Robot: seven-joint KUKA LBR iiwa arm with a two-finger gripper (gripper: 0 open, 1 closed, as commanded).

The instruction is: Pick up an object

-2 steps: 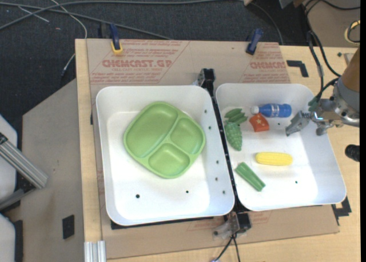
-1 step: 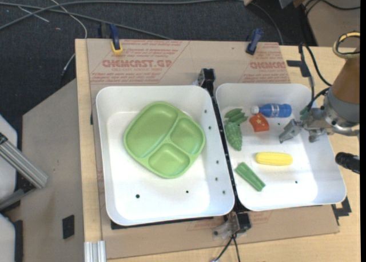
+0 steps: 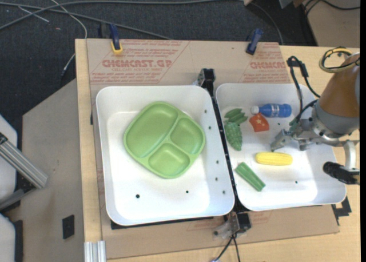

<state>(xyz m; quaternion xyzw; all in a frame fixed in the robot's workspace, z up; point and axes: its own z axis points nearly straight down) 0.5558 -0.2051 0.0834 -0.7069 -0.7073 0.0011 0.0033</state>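
The right bin [image 3: 297, 197] holds several small items. A yellow corn cob [image 3: 273, 159] lies in its middle. A green oblong block [image 3: 250, 176] rests near the front left. A bumpy green vegetable [image 3: 233, 135] and a smaller green piece [image 3: 234, 115] sit along the left wall. A red item [image 3: 259, 123] and a blue bottle [image 3: 273, 110] on its side are at the back. My gripper [image 3: 284, 139] hangs low over the right bin, just above and right of the corn, right of the red item. Nothing visibly sits in it.
The left bin [image 3: 114, 198] carries a green divided plate [image 3: 164, 139]. The grey arm with its orange band [image 3: 338, 98] covers the right bin's right side. Black cables [image 3: 297, 75] loop at the back right. Blue clamps [image 3: 116, 42] pin the cardboard base.
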